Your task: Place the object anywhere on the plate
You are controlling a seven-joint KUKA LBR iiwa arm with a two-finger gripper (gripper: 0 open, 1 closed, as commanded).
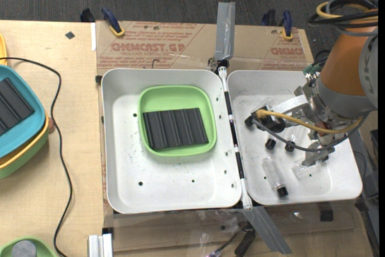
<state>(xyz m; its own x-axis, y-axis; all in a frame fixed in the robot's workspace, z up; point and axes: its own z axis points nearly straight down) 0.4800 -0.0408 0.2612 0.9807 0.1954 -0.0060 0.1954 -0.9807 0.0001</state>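
1. Clear black-capped tube [274,179] lies apart from the end effector [311,156], near its lower left, in the right bin [340,183].
2. Whether the end effector is spread or closed, I cannot tell.
3. Well to its left, a green plate [177,98] bears a dark ribbed slab [175,128].

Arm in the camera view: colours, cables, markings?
The arm is grey and rounded, with a wide orange band. Yellow and black cables loop above it. The gripper is pale, silvery metal. No markings are legible.
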